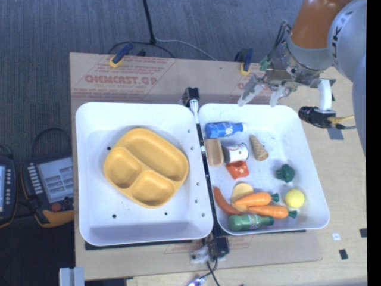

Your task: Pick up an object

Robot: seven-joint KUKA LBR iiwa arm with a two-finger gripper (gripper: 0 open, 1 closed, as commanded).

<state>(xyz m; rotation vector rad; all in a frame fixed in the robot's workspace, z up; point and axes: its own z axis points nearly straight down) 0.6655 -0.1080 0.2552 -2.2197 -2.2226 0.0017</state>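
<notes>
Above the far edge of the right bin (309, 159), the gripper (260, 96) hangs with its two fingers spread apart and nothing between them. The things to pick from lie below and nearer: a blue bottle (223, 128) on its side closest to the gripper, a small white can (237, 152), a cone-shaped piece (258, 148), a red piece (238, 170), a green broccoli (286, 173), a yellow lemon (293, 198), two carrots (262, 204) and a green bottle (250, 221). The left bin (89, 159) holds a yellow divided plate (146, 167). The blue bottle looks the easiest target, lying apart from the rest. A good attempt would centre the gripper over its body, turn the fingers across its narrow width, descend until they straddle it, then close before lifting straight up.
</notes>
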